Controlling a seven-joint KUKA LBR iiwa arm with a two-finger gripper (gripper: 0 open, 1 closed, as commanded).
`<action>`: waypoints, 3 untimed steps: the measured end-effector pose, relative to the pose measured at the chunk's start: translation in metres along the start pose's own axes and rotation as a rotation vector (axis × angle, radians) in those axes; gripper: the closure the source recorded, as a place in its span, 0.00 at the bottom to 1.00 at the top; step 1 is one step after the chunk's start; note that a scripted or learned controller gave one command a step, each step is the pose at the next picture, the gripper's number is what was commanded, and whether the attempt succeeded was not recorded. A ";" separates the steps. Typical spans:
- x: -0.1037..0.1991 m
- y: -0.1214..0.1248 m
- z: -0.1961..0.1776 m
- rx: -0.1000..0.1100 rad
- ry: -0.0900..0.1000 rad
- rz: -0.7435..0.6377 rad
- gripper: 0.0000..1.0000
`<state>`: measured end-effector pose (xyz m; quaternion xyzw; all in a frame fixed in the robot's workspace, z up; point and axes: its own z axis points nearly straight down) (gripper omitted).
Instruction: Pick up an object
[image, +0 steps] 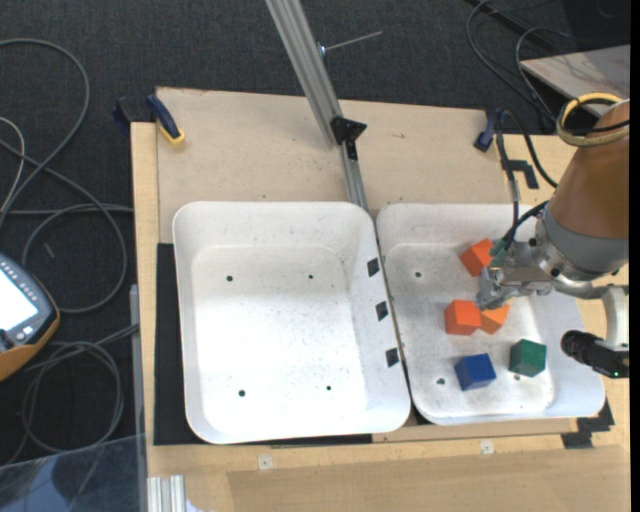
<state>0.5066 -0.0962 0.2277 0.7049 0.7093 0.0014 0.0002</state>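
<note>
The right bin (430, 400) holds several small blocks. An orange block (462, 317) lies near its middle, with a smaller orange piece (495, 320) touching its right side. Another orange block (476, 256) sits further back. A blue cube (474, 371) and a green cube (527, 357) rest near the front. My gripper (491, 296) is lowered into the right bin, just above the smaller orange piece and between the two orange groups. The wrist hides what lies directly under it.
The left bin (190, 300) stands beside the right one, with black clips (381, 310) along their shared rim. A slanted metal pole (320, 90) rises from the bench's back. Cables lie on the floor at left.
</note>
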 end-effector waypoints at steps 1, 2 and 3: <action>0.054 0.004 -0.008 -0.001 0.001 -0.001 1.00; 0.116 0.018 -0.015 0.000 0.001 -0.002 1.00; 0.174 0.039 -0.019 0.000 0.001 -0.002 1.00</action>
